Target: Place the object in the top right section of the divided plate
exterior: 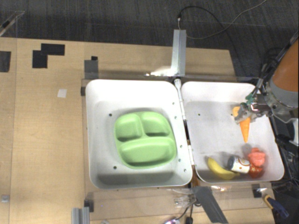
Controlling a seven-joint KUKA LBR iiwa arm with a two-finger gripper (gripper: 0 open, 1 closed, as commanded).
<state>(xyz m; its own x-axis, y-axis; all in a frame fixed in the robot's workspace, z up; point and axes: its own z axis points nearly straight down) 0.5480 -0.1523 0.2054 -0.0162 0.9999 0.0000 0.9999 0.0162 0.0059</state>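
A green divided plate (145, 139) lies in the left bin, with two small sections along its far side and one large section nearer the camera. An orange carrot (244, 127) lies in the right bin, its tip pointing toward the front edge. My gripper (250, 108) is right at the carrot's thick far end and hides part of it. The arm reaches in from the right edge, and its orange band (286, 71) is visible there.
A yellow banana (219, 168), a small white bottle (237, 163) and a red and pink toy fruit (256, 161) sit along the front of the right bin (210, 101). The raised rims of both bins meet beside the plate. The left bin (100, 125) holds the plate.
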